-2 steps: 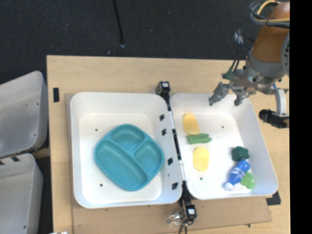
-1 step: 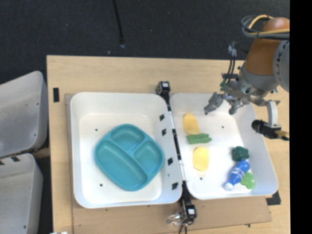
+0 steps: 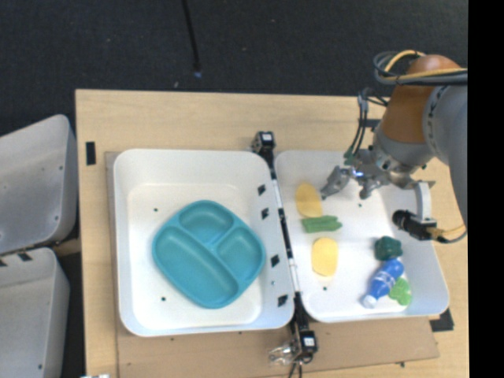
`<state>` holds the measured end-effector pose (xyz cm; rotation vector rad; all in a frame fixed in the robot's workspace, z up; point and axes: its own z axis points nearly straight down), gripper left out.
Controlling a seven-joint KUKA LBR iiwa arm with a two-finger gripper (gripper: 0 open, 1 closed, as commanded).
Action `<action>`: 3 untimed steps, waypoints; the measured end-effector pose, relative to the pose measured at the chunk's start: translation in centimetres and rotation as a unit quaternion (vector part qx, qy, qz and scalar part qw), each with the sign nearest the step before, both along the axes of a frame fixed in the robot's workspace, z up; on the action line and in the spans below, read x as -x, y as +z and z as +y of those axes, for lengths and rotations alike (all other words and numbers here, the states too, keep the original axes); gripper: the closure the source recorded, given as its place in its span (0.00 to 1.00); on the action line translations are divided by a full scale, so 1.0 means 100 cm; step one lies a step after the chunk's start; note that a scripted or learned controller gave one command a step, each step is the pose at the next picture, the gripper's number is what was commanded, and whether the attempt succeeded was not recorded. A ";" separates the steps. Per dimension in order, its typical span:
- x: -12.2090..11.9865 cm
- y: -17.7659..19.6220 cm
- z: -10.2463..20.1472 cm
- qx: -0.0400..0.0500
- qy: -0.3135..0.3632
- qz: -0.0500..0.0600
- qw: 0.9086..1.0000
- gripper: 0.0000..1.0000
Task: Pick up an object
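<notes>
Lowest in the camera view, close to the front rim of the right-hand shallow white bin point(image 3: 429, 304), a small blue plastic bottle point(image 3: 382, 282) lies tilted, with a light green lumpy piece point(image 3: 402, 292) touching its right side. Just above them sits a dark green, rounded block-like object point(image 3: 387, 248). Toward the middle of this bin a pale yellow oval piece point(image 3: 324, 256) rests on the floor; above it lies a flat green strip, long and narrow point(image 3: 321, 224), and above that, nearly touching the strip, a second yellow rounded piece point(image 3: 309, 200).

Up near the back of the same bin, the two-finger gripper point(image 3: 353, 177) hangs from the grey arm with its orange band point(image 3: 416, 109), which comes in from the right. Its fingers are spread apart, one point(image 3: 335, 181) pointing down-left toward the upper yellow piece, and nothing sits between them — the objects all lie on the bin floor, apart from the gripper.

Beside this, the left-hand shallow white bin point(image 3: 126, 211) holds a teal plastic tray with three compartments point(image 3: 208, 252), lying flat near its centre. Both bins stand side by side on a light wooden bench point(image 3: 197, 116), joined along their shared edge by small black clips point(image 3: 262, 141).
</notes>
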<state>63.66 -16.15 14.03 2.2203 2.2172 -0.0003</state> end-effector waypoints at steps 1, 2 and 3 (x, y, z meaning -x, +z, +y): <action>0.000 0.011 -0.001 0.000 -0.001 -0.001 1.000 1.00; -0.004 0.071 -0.003 -0.001 0.001 0.000 1.000 1.00; -0.005 0.104 -0.004 -0.001 0.002 0.000 1.000 1.00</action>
